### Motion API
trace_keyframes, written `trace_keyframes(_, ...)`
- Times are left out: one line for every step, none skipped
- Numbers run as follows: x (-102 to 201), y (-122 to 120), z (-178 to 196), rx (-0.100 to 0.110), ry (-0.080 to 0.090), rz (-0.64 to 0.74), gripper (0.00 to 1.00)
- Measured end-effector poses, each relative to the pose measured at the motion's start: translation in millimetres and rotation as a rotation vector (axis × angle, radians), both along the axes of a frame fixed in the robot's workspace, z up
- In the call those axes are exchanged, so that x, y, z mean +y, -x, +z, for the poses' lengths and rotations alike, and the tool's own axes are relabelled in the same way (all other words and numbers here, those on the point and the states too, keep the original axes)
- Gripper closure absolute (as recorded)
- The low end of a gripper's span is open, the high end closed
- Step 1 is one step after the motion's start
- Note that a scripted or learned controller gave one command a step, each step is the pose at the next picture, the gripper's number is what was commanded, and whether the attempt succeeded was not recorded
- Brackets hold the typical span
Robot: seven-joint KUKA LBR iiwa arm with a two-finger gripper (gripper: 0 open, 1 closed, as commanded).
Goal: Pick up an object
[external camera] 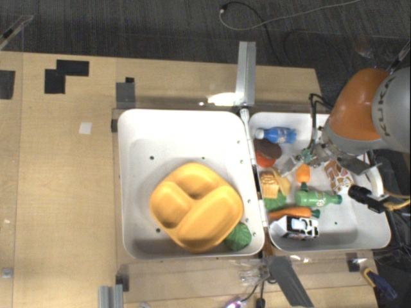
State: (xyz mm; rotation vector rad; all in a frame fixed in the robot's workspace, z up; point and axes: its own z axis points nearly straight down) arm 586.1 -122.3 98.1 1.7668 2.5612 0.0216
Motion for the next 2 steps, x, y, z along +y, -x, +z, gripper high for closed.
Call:
trace_keyframes(1,-1,9,-0.002,-0.001,0.001,1.0)
trace_keyframes(48,26,116,0.025,-0.003,0.144,1.0)
